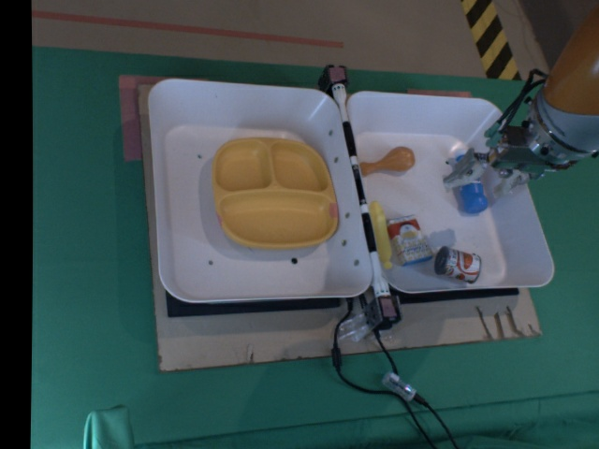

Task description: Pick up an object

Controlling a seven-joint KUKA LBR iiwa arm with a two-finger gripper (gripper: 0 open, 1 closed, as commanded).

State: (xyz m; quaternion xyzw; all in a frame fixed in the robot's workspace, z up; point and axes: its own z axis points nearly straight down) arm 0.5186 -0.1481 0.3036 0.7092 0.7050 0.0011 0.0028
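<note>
Gripper (468, 171): being positioned directly over blue object (474, 198), near right bin (524, 255) far-right edge; finger state cannot be told
Blue object: being approached, apparently as pick target

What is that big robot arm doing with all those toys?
The grey and orange robot arm reaches into the right white bin, its gripper down at a small blue cup. Near it lie a wooden pear-shaped piece, a yellow stick, a red-and-white box and a small can. A yellow divided plate sits in the left white bin.
</note>
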